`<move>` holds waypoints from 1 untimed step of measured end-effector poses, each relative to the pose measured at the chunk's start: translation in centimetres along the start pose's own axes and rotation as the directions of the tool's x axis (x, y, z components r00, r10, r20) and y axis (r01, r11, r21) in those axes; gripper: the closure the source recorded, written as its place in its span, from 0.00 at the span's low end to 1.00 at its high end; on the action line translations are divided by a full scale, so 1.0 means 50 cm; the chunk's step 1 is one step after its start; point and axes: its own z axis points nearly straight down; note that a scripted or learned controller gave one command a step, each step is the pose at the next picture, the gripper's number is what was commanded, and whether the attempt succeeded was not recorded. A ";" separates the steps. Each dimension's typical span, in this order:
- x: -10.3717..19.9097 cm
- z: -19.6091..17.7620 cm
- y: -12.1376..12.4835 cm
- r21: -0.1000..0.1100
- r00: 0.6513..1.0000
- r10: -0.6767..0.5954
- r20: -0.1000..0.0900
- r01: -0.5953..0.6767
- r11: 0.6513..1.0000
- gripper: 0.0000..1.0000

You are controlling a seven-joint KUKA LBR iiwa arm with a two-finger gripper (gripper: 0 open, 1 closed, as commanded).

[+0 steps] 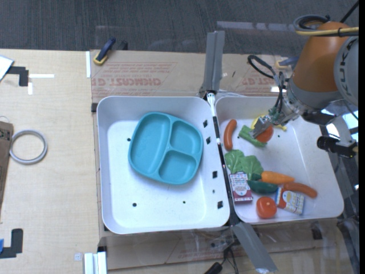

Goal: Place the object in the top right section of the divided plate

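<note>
Orange-and-green toy food (259, 133) lies in your right bin (319, 176) under the gripper (272, 122), whose state you cannot tell; a loose grab drops it before the blue plate (165, 147)

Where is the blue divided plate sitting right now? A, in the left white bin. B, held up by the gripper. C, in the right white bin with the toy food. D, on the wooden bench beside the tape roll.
A: the blue divided plate lies flat on the floor of the left white bin, apart from the toy food in the right white bin, where the gripper is.
</note>
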 end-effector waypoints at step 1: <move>0.046 0.136 -0.090 -0.009 0.980 -0.197 0.008 0.197 0.980 1.00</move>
